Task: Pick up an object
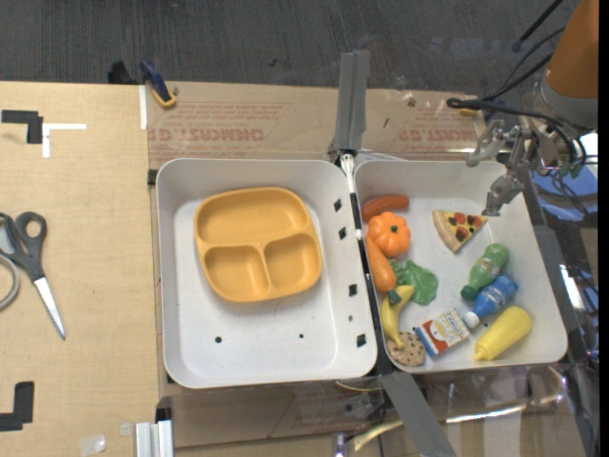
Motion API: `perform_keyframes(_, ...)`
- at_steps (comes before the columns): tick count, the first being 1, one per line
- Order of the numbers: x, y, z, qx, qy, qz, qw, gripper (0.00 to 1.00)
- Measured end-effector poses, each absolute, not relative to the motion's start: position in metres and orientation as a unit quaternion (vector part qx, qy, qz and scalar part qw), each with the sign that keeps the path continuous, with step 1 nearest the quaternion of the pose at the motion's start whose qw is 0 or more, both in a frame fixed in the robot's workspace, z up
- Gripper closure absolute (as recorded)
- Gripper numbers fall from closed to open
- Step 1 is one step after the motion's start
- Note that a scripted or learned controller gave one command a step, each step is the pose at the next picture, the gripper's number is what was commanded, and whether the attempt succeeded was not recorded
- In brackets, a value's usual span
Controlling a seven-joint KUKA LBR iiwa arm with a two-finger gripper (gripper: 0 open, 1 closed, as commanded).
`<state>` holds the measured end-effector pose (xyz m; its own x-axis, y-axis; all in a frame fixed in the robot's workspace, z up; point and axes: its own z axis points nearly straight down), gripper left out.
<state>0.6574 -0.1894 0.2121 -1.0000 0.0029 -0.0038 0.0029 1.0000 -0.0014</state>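
Pizza slice (459, 228), likely target: looks light, stiff plastic toy, flat, so pinch across edges. Yellow wedge, red and dark toppings. Lies in right bin (547, 255) near far edge. Claw (501, 195) hovers just beside it toward bin's right edge, grasping nothing; open or clenched, cannot tell.

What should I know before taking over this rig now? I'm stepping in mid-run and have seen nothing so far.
Tool: hanging over the right bin's upper right corner, just right of the pizza slice; nothing seen between its fingers.
Right bin holds the toys: sausage, pumpkin, carrot, banana, cookie, milk carton, green bottle, blue bottle, yellow bottle.
Left bin: yellow divided plate.
Done: nothing lifted yet.
Left: grasp and raise one object.
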Motion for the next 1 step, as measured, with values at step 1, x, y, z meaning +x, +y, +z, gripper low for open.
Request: perform_keyframes(1, 0.6526, -0.1564, 0.0936, 0.0, 1.0, -0.0006, 0.003, 0.0)
